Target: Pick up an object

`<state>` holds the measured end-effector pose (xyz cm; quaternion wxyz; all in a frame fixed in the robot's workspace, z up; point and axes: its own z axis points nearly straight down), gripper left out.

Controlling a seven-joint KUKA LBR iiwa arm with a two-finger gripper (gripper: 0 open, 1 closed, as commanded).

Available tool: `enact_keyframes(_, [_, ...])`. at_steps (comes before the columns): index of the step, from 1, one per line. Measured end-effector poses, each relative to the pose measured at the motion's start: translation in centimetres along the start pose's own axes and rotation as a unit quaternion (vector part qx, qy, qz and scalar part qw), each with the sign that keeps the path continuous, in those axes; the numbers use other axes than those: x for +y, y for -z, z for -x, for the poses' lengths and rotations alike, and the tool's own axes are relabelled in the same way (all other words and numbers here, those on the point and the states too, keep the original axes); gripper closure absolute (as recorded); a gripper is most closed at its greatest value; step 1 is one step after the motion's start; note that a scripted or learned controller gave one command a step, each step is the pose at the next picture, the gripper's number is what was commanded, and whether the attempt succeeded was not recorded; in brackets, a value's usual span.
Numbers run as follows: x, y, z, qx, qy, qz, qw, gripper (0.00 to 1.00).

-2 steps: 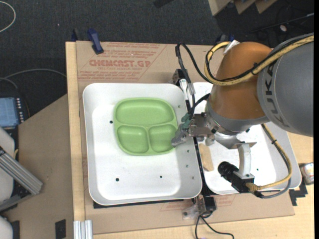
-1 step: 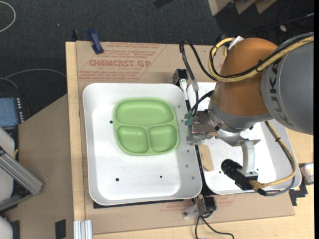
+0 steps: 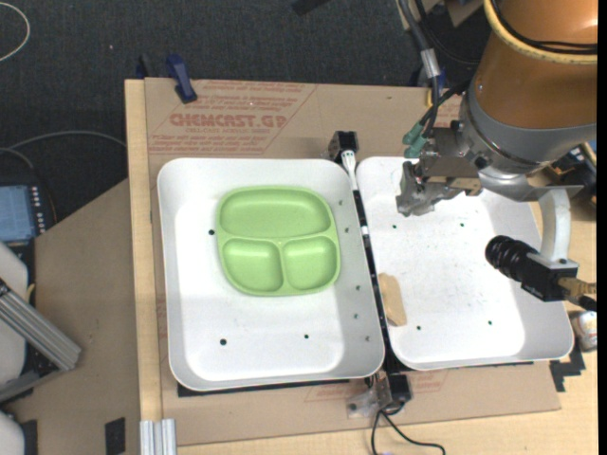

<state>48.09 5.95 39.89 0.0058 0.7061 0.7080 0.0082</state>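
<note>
Camera view, from above the table (image 3: 237, 112): two shallow white bins sit side by side on a brown board printed with red lettering. The left bin (image 3: 190, 349), filling the centre-left of the frame, carries a pale green divided plate (image 3: 278, 240) with one long compartment at the top and two smaller ones below; the plate lies flat in the bin's upper half, apart from every wall. The right bin (image 3: 455, 339) bears a scatter of dark specks on its floor. A small tan strip (image 3: 392, 300) lies along the seam between the two bins, toward the lower middle of the frame.

The grey arm with its orange band (image 3: 541, 27) enters from the upper right, and its tool (image 3: 414, 200) hangs over the upper-left corner of the right bin, well apart from the green plate. Whether the tool is open or closed cannot be told from this angle, and nothing can be seen held in it. A black cylindrical part (image 3: 517, 262) juts over the right bin's right side. A blue clip (image 3: 180, 77) sits at the board's upper-left edge.
</note>
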Motion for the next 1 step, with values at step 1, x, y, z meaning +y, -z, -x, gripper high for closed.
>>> enact_keyframes(1, [0.01,5.43,-1.66,-0.001,0.000,-0.006,1.0000,1.00])
